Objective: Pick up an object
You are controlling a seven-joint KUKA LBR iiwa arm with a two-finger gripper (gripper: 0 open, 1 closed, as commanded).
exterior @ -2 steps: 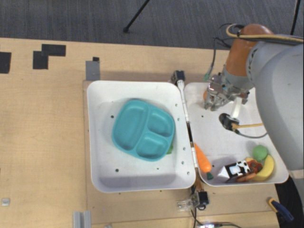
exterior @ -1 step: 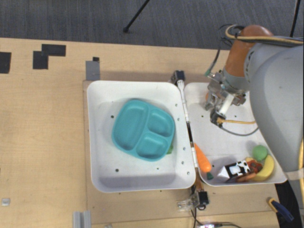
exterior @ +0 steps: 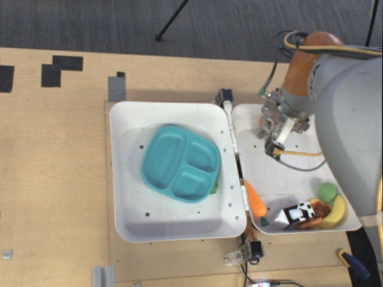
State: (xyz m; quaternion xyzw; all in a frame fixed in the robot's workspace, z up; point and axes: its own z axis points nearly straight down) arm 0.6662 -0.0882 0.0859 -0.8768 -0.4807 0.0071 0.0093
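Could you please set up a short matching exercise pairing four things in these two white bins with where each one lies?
Things:
1. teal divided plastic plate
2. orange toy carrot
3. yellow toy banana
4. two-finger gripper

Places:
A. lower right corner of the right bin
B. over the upper part of the right bin
C. middle of the left bin
D. by the right bin's left wall, near the divide

Pairs: 1-C, 2-D, 3-A, 4-B

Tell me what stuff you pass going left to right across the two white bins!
Teal plastic divided plate → orange toy carrot → black-and-white spotted toy → round green toy fruit
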